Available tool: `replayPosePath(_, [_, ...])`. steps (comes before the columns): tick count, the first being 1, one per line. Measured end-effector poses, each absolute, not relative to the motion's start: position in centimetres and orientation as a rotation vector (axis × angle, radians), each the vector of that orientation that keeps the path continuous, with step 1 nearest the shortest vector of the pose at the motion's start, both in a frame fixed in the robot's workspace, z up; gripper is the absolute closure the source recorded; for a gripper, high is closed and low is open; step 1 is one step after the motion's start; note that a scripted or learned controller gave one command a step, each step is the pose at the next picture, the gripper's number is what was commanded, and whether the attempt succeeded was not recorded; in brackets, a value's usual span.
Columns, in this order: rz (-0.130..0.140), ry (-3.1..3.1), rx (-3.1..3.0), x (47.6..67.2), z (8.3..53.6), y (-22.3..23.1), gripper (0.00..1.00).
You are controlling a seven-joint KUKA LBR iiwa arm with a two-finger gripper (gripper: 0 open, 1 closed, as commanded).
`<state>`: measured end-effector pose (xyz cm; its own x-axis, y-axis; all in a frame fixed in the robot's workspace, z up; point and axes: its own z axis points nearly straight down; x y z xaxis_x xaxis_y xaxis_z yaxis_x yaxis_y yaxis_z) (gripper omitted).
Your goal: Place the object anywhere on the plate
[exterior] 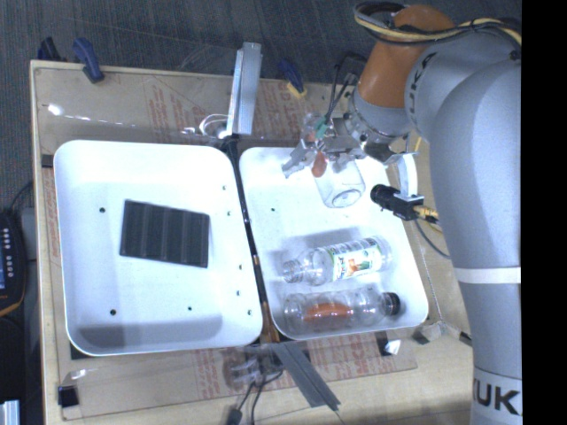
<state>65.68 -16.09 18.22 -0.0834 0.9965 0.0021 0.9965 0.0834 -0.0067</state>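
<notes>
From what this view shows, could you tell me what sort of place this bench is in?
Most likely a robotics lab or test cell, not a home or kitchen. A grey industrial arm reaches over two white bins fixed side by side on a board held by clamps, with plastic bottles as practice objects.

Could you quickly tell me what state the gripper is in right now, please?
Gripper: closed on the clear cup, lifted above the right bin.

One fixed camera looks down aslant on both bins (146,246), seemingly from moderate height
</notes>
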Motion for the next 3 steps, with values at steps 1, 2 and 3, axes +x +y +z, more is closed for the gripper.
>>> replayPosePath(1, [0.009,-2.314,-2.112,65.7,19.2,-15.9,1.0])
replayPosePath(2, [0.006,-2.298,-2.136,61.1,20.7,-10.0,1.0])
replayPosePath(3, [0.008,-2.286,-2.147,55.5,19.0,-5.8,1.0])
